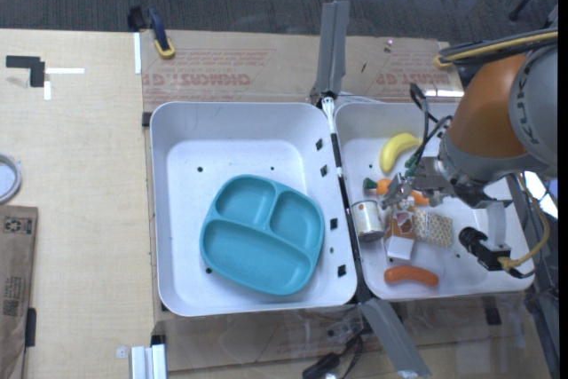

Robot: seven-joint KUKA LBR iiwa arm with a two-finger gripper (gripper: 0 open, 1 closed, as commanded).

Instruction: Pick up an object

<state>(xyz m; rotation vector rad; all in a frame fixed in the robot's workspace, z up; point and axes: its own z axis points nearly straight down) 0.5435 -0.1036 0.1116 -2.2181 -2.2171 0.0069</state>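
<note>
Robot arm (510, 115): rounded grey housings with a broad glossy orange band above the wrist. Thin black cables run along the wrist to a gripper (401, 191) of dark and metallic parts, fine detail indistinct.

Bench (71, 129): light wood-look top. Two shallow white bins sit directly on it, side by side and touching along a shared edge: left bin (169, 191), right bin (355, 146). Brown cardboard sheet (231, 67) lies behind the bins, printed lettering on it (reads upside down). Far left edge: tape roll (7, 180); just below it, brown paper bag (16, 280). Black L-shaped mark (27, 67) near the top-left corner.
</note>
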